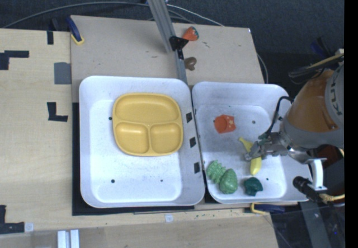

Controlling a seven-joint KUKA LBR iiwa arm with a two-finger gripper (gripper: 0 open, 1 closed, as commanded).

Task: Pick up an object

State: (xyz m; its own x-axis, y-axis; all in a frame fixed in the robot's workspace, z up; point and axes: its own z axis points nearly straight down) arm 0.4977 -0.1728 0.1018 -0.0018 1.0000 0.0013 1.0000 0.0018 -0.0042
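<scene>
The bench (33,101) is pale wood and carries two shallow white bins side by side. The left bin (95,179) holds a yellow divided plate (148,124) in its far half, lying flat with three compartments showing. The right bin (224,93) holds the small things. The arm (319,112), grey with an orange band, reaches in from the right over this bin's right side. Its gripper (256,154) is down among the objects at a yellow banana-shaped toy (253,158), which lies at its tip; whether the toy is actually pinched cannot be told from here. A green bumpy toy (222,177) lies near the bin's near left corner. An orange block (225,124) sits toward the far middle, well apart from the gripper. A small dark green piece (253,186) rests by the near wall, just beside the banana toy's near end.
</scene>
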